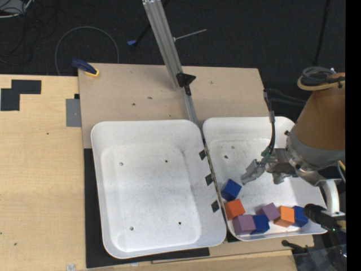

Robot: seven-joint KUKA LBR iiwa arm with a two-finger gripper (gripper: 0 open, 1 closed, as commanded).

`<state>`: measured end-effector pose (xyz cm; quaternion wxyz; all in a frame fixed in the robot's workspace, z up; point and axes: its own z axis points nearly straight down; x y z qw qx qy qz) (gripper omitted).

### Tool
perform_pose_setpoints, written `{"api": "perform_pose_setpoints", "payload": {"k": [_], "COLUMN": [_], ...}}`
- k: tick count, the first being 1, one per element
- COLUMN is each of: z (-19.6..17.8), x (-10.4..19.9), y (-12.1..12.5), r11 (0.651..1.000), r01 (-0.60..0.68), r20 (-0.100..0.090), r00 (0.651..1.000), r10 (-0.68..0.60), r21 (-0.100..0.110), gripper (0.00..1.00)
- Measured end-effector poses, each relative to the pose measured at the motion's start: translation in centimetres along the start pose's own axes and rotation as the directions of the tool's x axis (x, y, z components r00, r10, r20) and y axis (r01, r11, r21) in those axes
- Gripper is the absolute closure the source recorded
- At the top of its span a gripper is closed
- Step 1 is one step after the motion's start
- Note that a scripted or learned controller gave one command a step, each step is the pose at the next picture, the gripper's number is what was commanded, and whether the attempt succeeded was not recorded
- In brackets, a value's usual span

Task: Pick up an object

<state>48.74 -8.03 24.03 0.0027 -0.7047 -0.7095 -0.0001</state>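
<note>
Blue, orange and purple blocks lie clustered in the near part of the right bin (248,134); the blue block (230,189) nearest the divider sits just below the gripper (269,173), which hangs over the bin with nothing visibly between its fingers. Whether the pincer is spread or pressed together cannot be told. The pick seems not yet made. The left bin (113,134) rests on a pale wooden bench (39,168), with a dark floor and cables (84,44) behind.

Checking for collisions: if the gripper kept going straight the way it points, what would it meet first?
Probably the blue cube, just down-left of the gripper in the right bin; depth is unclear.
</note>
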Motion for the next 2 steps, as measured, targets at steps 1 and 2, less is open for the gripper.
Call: {"api": "perform_pose_setpoints", "payload": {"k": [1, 2], "z": [10.4, 15.0], "x": [-5.7, -7.9], "y": [0.2, 6.0], "r11": [1.0, 1.0], "r01": [-0.011, -0.004], "r20": [0.003, 0.002], "r00": [1.0, 1.0], "r10": [0.011, 0.004], "r21": [0.007, -0.001], "gripper": [0.0, 0.0]}}
